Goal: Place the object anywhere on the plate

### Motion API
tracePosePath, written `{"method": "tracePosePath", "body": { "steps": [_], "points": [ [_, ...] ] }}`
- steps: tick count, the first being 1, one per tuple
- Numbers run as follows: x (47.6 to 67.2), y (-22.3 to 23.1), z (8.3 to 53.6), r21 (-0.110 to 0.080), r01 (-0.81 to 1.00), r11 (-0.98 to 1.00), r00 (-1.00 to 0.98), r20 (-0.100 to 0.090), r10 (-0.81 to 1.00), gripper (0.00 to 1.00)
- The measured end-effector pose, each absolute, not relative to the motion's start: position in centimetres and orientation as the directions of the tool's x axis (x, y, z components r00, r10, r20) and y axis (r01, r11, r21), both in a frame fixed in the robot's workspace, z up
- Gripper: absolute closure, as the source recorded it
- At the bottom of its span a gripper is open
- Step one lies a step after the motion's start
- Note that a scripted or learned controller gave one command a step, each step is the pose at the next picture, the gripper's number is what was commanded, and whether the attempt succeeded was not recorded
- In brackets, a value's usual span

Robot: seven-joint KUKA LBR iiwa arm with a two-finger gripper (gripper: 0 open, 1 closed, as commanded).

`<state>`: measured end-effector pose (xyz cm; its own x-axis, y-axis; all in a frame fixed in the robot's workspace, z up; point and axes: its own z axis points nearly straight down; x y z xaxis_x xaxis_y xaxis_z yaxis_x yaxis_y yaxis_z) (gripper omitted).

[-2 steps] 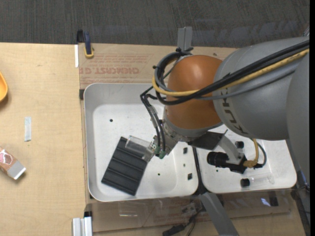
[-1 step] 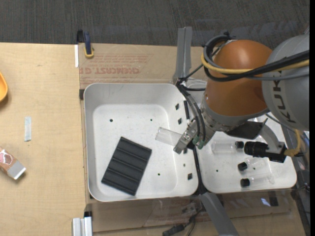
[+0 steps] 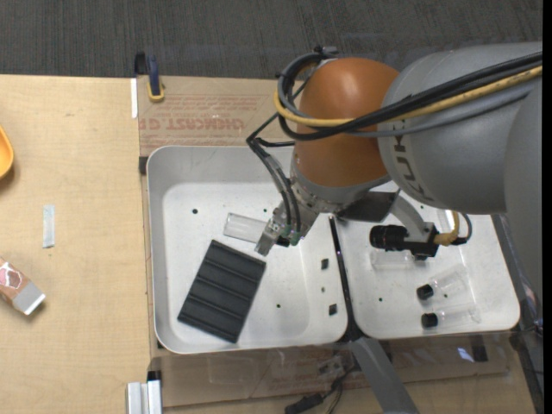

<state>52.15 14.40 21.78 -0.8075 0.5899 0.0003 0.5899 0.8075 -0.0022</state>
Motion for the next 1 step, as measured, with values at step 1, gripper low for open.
{"method": "tracePosePath", "body": {
  "steps": [1],
  "points": [
    [47.77, 8.67, 22.11, -0.002, 0.492, 0.87, -0.87, 0.001, 0.492, 1.0]
  ]
}}
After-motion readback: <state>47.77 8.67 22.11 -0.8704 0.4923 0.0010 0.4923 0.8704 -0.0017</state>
